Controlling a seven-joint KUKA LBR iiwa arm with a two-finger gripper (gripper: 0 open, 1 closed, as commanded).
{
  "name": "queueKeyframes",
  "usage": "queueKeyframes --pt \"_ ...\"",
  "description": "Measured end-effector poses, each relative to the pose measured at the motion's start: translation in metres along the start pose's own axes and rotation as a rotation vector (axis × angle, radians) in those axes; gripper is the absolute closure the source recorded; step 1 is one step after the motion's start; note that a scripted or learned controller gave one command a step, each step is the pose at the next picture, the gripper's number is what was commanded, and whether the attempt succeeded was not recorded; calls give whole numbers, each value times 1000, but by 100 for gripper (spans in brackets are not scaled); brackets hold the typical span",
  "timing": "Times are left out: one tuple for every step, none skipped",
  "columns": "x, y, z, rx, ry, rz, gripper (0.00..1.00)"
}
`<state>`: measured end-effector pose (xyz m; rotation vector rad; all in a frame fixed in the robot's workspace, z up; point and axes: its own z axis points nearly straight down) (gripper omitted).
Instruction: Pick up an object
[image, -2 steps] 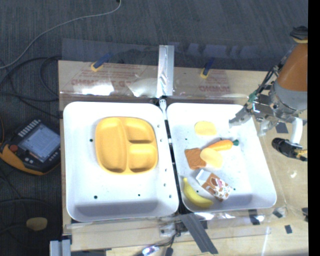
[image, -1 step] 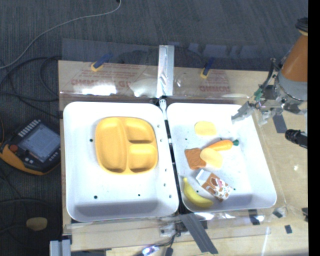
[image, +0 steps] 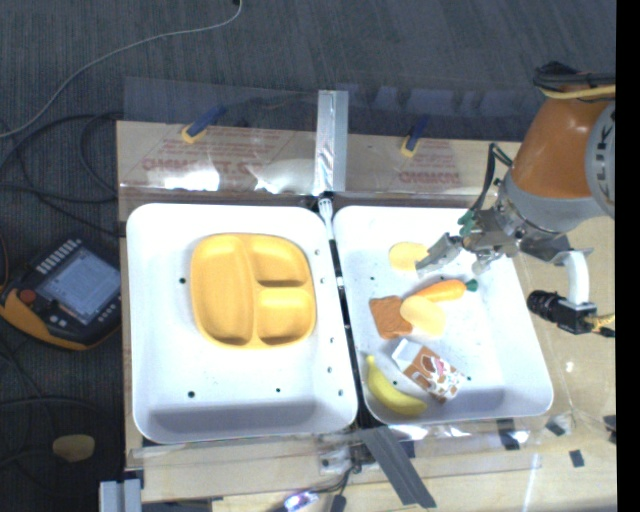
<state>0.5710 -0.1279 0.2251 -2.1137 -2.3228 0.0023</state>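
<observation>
Camera view is showing the hand (image: 468, 250) hanging open and empty right of centre, just above the carrot (image: 436, 292); looking light, stiff and slick, it is probably best gripped mid-length.

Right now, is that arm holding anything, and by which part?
Nothing is held. The gripper hangs open above the right bin, with the carrot lying free just below it.
</observation>
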Motion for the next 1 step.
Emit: queueKeyframes --pt "-14 -31 128 -9 -2 -83 0"
